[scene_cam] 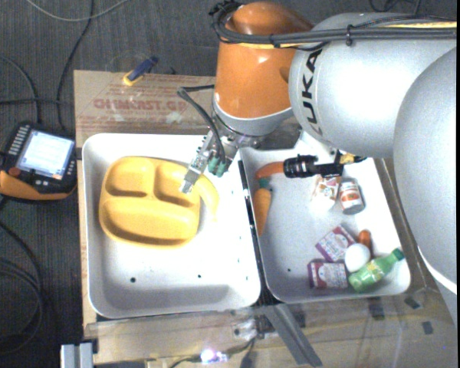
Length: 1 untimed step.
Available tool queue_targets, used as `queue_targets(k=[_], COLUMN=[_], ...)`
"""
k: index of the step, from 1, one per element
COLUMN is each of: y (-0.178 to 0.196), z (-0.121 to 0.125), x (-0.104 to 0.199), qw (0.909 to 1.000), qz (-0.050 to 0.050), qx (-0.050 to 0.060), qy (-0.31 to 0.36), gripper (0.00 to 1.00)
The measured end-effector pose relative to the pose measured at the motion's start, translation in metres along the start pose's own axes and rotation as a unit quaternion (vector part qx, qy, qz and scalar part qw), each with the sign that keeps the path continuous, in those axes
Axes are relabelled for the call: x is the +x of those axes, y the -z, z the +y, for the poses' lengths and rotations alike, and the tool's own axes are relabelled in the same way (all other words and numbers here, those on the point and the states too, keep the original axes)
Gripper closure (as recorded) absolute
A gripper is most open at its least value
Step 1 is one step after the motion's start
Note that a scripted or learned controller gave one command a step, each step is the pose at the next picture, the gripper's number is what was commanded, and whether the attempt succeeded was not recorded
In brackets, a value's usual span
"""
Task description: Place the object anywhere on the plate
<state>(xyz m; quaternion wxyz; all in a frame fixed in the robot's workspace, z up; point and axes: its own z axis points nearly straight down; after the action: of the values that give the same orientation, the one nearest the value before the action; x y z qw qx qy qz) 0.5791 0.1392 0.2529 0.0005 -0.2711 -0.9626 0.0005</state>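
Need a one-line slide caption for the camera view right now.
Gripper hovers above the yellow divided plate in the left bin.

Teach pendant (32,162) left of bins; blue-yellow marker (139,70) on cardboard (138,106)

light: bright, even, overhead | shadows: soft | glare: mild on white bins (238,282) | focus: slightly soft

"KUKA" lettering — partly visible — on the grey arm (368,90)
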Motion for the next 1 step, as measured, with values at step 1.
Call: queue_targets(k=[1], y=[0.0002], z=[0.0001], x=[0.0], qw=[1.0], qz=[0.0], qx=[0.0], qy=[0.0], gripper=[0.0])
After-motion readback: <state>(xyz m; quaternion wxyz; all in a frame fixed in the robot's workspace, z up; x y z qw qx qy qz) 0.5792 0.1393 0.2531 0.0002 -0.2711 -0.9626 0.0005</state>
